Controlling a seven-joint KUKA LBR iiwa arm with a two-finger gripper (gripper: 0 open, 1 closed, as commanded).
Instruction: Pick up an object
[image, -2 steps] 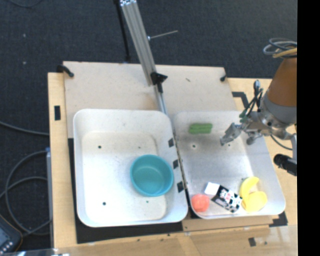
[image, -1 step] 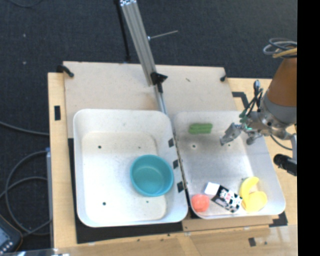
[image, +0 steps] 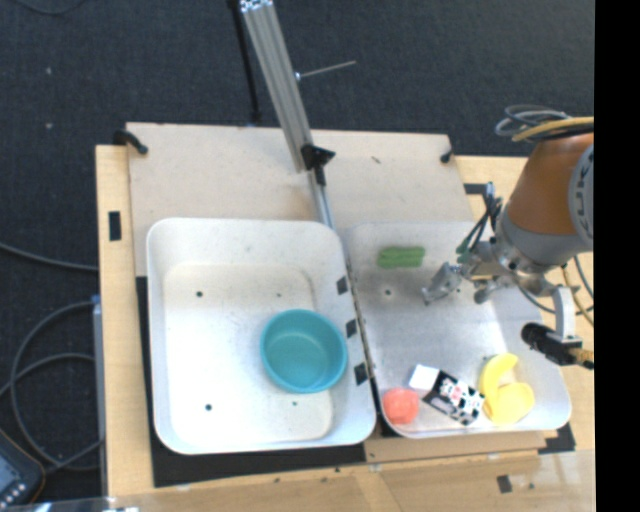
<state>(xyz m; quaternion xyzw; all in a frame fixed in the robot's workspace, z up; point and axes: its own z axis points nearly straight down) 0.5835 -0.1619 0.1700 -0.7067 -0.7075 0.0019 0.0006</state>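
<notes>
The right bin (image: 400, 310) holds a green oblong piece (image: 401, 257) near its far edge. Along its near edge lie a red ball (image: 401, 405), a small white and black patterned box (image: 447, 391) and a yellow object (image: 505, 388). My gripper (image: 461, 290) hovers over the middle right of this bin, to the right of and slightly nearer than the green piece. Its fingers stand spread apart, open, with nothing between them. A teal bowl (image: 303, 349) sits upright in the left bin (image: 190, 250).
A slanted metal pole (image: 290, 100) rises from between the bins at the back. The arm's orange band (image: 555, 190) hangs over the right bin's far right corner. Black cables lie on the floor at left.
</notes>
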